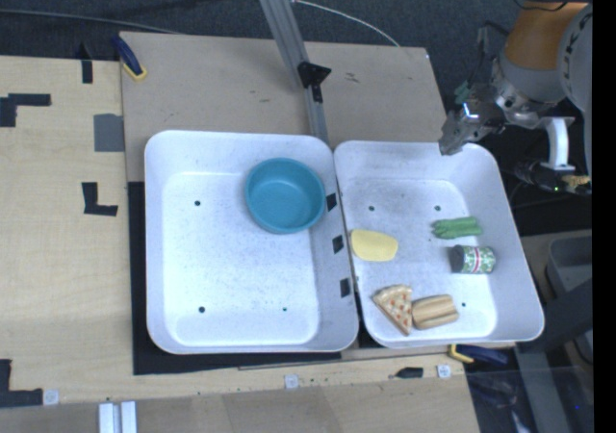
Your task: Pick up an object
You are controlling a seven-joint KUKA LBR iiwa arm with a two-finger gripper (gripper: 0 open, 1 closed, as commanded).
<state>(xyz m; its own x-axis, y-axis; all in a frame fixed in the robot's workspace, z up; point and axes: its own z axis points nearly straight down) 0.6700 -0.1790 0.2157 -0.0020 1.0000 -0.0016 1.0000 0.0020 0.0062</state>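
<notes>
arm (553, 27) cut off at right edge; gripper (454, 140) detail too small (blurred).

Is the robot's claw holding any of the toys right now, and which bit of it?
No, nothing is held. The gripper hangs over the far right corner of the right bin, with nothing between its fingers. The toys lie in the bin.

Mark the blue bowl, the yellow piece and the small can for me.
Round blue bowl (284, 194): camera view, inner floor.
Flat yellow food piece (373, 246): camera view, its middle.
Small green-labelled can lying on its side (473, 259): camera view, its label.
</notes>
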